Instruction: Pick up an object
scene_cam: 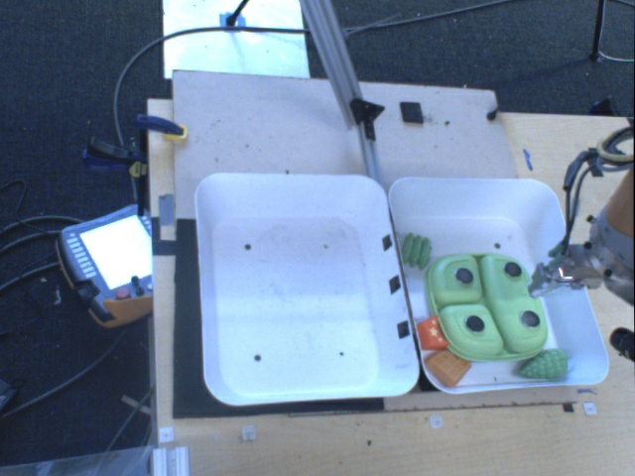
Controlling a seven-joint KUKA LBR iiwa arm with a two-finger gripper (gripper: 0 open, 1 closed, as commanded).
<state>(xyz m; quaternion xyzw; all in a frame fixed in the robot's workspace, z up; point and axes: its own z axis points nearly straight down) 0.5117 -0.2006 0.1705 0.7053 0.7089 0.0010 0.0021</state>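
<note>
Left bin (pixel 288 286): shallow white plastic, rounded corners, smooth glossy floor with a few small dark specks. It sits toward the worktop's (pixel 298 117) left side; the worktop itself is pale, matte board.

Right bin (pixel 466 201): same moulded white plastic, touching the left bin along the shared middle edge. Contents cluster toward its near side. A small ribbed green piece (pixel 416 251) lies by the bin's left wall. Just beside it, a large light-green tray (pixel 486 305), smooth plastic, four rounded lobes each with a dark dot. A red-orange block (pixel 432 332) touches the tray's near-left edge; an orange waffle-textured square (pixel 448 367) lies in the near-left corner. A bumpy dark-green lump (pixel 544 365) rests in the near-right corner.

Arm reaches in from the right edge, wrist low over the right bin's right wall. End effector (pixel 552 277), metallic, is at the tray's right edge; cannot tell whether it is open or closed, or gripping anything.
</note>
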